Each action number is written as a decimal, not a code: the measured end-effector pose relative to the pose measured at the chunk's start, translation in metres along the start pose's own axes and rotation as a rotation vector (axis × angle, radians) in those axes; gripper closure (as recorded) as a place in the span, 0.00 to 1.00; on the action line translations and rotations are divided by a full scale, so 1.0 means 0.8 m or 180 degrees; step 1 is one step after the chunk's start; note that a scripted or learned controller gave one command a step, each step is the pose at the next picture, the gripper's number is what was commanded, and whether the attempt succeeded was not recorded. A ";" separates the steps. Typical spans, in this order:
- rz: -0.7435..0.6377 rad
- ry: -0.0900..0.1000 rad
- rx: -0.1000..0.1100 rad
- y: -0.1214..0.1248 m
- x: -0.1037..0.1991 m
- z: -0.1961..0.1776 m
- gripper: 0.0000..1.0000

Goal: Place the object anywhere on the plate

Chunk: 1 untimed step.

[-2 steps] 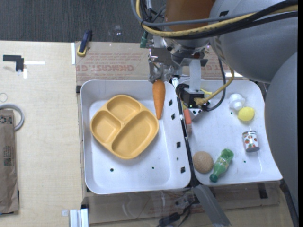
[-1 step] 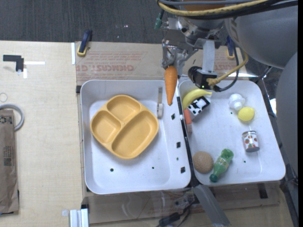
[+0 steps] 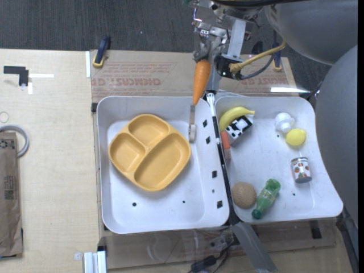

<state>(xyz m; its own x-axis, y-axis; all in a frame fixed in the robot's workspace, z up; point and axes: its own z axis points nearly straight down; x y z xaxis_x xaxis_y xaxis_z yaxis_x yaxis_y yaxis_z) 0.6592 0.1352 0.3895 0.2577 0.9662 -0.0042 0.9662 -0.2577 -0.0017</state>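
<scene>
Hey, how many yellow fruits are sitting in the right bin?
2. The banana lies near the bin's top-left corner; the lemon sits near the upper right. More could hide beneath other items.

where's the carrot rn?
The carrot hangs point-down from the gripper above the far rim where the two bins meet, beyond and right of the plate.

Gripper (image 3: 203, 54) above the bins' far edge, over the divide, with carrot (image 3: 199, 81) hanging just beneath, seemingly between its fingers. Below and left, plate (image 3: 149, 151) in the left bin (image 3: 114, 209). Below and right, in the right bin (image 3: 318, 203): banana (image 3: 234, 116), lemon (image 3: 295, 137), can (image 3: 301, 170), bottle (image 3: 265, 197).
</scene>
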 end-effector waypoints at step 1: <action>0.0283 0.0001 0.0000 0.004 -0.015 -0.036 1.00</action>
